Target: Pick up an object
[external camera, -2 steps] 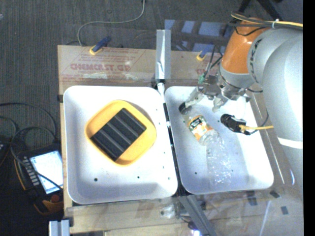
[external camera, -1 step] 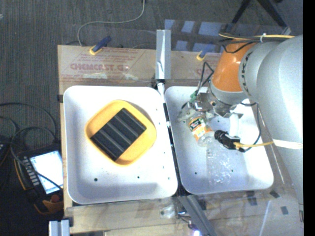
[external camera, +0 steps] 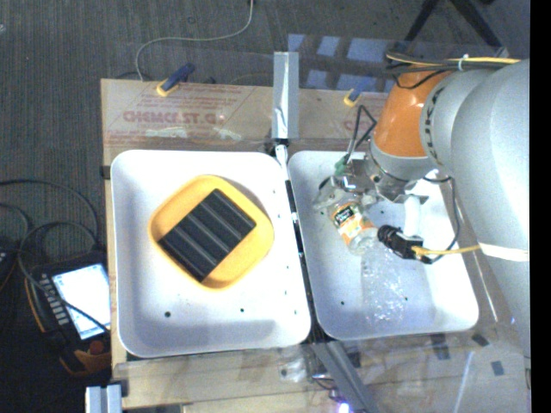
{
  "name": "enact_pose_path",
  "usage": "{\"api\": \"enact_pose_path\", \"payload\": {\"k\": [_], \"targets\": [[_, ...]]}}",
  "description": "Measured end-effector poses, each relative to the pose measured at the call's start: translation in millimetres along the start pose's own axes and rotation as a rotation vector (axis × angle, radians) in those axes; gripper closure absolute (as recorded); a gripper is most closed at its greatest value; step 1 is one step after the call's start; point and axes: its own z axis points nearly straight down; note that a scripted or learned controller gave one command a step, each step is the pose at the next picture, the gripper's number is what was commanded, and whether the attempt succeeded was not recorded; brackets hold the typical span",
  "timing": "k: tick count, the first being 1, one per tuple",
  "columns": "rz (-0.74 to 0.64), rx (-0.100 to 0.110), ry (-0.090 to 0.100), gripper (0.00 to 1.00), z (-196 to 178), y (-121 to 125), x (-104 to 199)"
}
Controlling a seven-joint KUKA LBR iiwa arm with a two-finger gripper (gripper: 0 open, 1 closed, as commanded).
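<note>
Hovering in the right bin [external camera: 448,312] near its far-left corner, the claw [external camera: 357,198], its state indiscernible, sits just above a small bottle [external camera: 350,222] angled toward the near edge.

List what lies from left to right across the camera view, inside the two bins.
Left white bin → yellow rounded dish with a black ribbed insert → right white bin → small bottle with an orange label → clear crinkled plastic piece.
</note>
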Motion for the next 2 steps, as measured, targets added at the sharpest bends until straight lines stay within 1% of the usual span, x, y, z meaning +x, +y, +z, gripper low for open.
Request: {"api": "enact_pose_path", "payload": {"k": [1,2], "targets": [[-0.245,-0.001,-0.004,1.00,-113.6,-22.0,7.1],[-0.386,0.001,-0.002,1.00,-80.6,-56.8,6.4]]}}
